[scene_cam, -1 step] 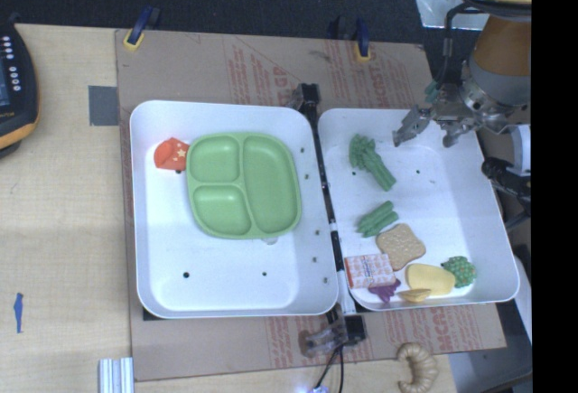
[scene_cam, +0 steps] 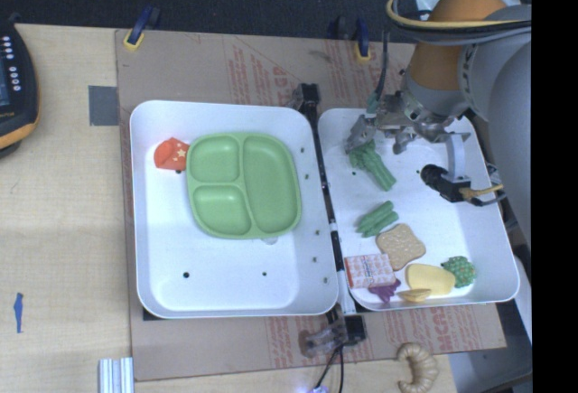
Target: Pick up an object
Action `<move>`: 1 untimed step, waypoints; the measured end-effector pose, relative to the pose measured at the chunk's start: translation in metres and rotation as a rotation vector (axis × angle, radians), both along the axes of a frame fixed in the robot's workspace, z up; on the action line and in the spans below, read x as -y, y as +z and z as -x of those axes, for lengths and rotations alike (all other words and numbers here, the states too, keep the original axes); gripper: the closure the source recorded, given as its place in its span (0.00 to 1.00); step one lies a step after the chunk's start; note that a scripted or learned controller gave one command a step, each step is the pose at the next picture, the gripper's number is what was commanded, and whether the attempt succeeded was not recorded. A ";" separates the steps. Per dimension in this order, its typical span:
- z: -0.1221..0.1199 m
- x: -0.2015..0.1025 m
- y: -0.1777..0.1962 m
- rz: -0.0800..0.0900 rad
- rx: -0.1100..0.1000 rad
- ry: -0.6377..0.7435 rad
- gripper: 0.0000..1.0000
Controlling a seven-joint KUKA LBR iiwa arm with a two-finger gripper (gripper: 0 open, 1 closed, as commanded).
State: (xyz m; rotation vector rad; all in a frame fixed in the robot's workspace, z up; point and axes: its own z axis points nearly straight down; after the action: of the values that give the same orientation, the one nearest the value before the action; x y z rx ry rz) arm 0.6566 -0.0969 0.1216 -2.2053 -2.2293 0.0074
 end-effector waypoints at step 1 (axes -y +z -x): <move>0.001 -0.004 -0.031 0.002 0.000 -0.003 0.00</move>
State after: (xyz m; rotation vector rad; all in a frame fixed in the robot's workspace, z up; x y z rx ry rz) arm 0.6556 -0.0926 0.0905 -2.2101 -2.2265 0.0093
